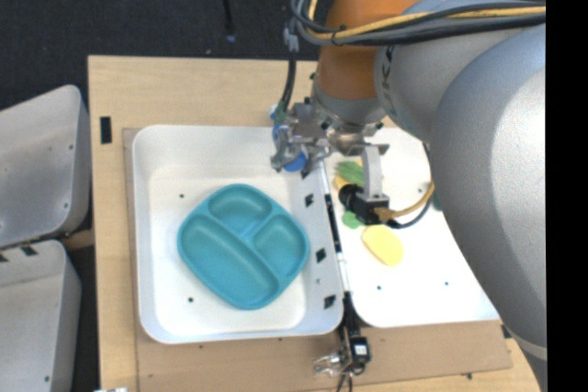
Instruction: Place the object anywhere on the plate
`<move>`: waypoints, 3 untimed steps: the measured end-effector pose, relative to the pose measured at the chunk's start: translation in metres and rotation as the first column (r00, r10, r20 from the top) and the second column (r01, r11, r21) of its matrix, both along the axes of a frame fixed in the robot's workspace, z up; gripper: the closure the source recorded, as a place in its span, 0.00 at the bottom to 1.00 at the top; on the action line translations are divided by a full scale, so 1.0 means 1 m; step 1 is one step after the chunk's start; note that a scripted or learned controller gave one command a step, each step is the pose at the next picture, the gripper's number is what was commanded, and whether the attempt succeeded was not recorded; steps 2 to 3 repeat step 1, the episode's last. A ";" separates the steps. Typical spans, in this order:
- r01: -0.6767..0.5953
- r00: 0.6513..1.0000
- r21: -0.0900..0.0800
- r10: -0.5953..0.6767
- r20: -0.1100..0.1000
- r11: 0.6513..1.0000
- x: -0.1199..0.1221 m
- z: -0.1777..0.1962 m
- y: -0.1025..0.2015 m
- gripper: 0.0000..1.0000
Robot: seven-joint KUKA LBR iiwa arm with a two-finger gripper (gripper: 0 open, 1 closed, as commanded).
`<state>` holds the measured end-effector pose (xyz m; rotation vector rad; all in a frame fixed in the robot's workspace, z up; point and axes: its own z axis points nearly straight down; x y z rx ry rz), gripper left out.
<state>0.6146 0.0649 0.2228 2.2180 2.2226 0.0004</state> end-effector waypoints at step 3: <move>-0.001 1.000 0.000 0.001 -0.001 1.000 0.000 0.000 0.000 0.00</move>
